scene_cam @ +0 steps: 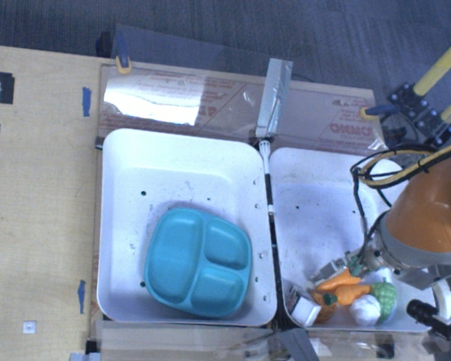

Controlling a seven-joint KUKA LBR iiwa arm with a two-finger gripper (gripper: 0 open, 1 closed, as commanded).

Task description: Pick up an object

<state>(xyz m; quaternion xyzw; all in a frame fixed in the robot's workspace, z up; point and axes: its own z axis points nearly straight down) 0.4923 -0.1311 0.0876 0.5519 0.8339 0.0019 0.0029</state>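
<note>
Claw [349, 269] is hovering low right over the orange toy carrot [339, 283] in the right bin [319, 201]; finger state unclear, cannot tell. Blue divided plate [199, 262] is sitting in the left bin [179, 171].

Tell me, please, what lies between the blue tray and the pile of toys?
In the camera view, the bins' adjoining walls separate the blue tray from the toys.

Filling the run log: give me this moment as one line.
arm: low over right bin | gripper: at toy pile, beside orange carrot | grasp: cannot tell | left bin: blue divided plate
</note>
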